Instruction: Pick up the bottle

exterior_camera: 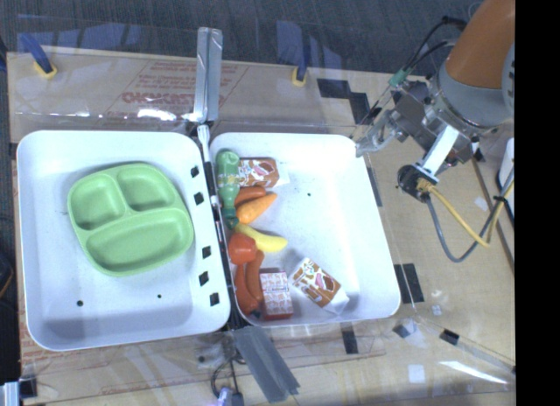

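Gripper (374,138) sits above the far right corner of the right bin (350,220), at its rim, nothing held. Opening not resolvable at this angle: cannot tell how wide it stands. Orange-banded arm (477,45) comes in from upper right, with a yellow cable (455,220) looping below the wrist. Target: the bottle (227,172), judged to be the green piece lying against the bin's left wall, far end, well apart from the gripper across bare bin floor. It is crowded: a snack packet (259,171) touches it on the right, and an orange carrot (256,209) lies just below. Further along the same wall are a banana (267,240), a long red item (244,271), a small red-and-white box (275,293) and a carton (317,283). The left bin (52,308) carries a green divided plate (131,216). Risks: the wall and divider leave little clearance on the bottle's left, so a descent could strike the rim. The grasp could take the packet or carrot instead. A rounded body lying flat could roll or squirt out on closing. The long red item could be mistaken for the target.
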You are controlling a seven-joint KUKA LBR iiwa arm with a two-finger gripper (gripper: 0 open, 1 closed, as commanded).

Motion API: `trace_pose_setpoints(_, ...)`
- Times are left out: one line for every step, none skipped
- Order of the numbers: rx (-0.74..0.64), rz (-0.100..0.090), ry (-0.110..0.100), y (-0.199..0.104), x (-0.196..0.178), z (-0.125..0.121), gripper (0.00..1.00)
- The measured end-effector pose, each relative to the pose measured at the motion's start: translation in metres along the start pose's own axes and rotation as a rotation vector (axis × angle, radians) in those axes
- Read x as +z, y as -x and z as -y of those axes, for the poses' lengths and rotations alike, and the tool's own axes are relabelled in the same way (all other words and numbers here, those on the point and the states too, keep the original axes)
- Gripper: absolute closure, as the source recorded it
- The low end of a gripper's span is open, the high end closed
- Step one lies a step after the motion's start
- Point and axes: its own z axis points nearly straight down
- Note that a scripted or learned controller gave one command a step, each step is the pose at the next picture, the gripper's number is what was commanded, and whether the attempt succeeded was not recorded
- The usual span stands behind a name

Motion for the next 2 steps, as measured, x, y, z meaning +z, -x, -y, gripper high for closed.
trace_pose_setpoints(0.004, 0.000, 0.003, -0.051, 0.004, -0.026, 0.00)
trace_pose_setpoints(-0.044, -0.001, 0.002, 0.013, 0.024, -0.023, 0.00)
